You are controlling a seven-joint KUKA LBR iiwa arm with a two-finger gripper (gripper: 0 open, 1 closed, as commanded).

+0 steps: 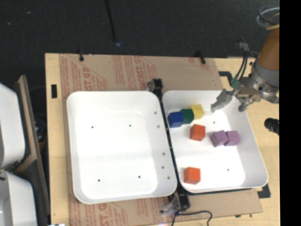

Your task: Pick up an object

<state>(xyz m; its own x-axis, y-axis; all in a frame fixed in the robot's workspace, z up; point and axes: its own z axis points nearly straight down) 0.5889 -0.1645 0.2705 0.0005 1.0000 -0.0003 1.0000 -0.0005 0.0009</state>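
Hovering open pincer [231, 103], yellow cube [197, 110] near, purple cubes [224, 138] below

A: What's in the right bin [251, 161]?
B: Blue block [175, 119], green [187, 115], yellow [197, 111] in a row; two orange, two purple (those touching).
A: Gripper [231, 102]?
B: Over bin's far right corner, fingers spread, w/ nothing between.
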